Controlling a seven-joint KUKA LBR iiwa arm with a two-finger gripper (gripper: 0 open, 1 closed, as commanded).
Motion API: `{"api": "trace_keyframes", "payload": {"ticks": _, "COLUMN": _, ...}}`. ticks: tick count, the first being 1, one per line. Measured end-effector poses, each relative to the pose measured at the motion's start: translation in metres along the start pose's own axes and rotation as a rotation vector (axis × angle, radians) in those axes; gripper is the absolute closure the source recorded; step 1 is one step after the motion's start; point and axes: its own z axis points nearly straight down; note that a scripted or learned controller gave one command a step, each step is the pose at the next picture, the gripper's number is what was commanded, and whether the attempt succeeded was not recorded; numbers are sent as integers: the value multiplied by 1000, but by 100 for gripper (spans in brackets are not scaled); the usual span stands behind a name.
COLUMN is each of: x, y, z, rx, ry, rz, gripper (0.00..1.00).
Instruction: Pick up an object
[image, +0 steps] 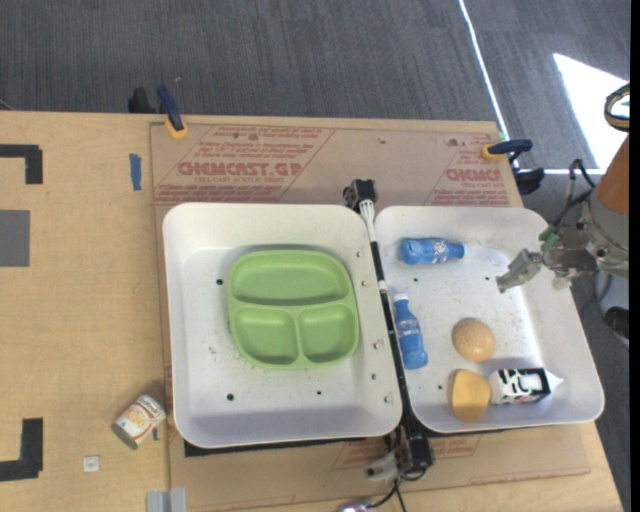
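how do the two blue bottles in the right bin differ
The blue plastic bottle near the back of the right bin lies crosswise, cap toward the right. The blue plastic bottle beside the divider lies lengthwise, cap toward the back. The back bottle looks shorter and fatter; the divider bottle looks longer and slimmer. The back one lies apart from the walls; the other lies along the bin's left wall. Both are blue, on their sides.

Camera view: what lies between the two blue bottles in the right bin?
Only bare white bin floor lies between the upper blue bottle and the lower blue bottle, as the camera view shows.
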Motion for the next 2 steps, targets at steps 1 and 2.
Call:
{"api": "trace_keyframes", "payload": {"ticks": 1, "x": 69, "y": -60, "z": 99, "rx": -2, "ry": 1, "rz": 113, "gripper": 0}}
{"api": "trace_keyframes", "payload": {"ticks": 2, "x": 10, "y": 54, "z": 99, "rx": -5, "ry": -3, "rz": -163, "gripper": 0}}
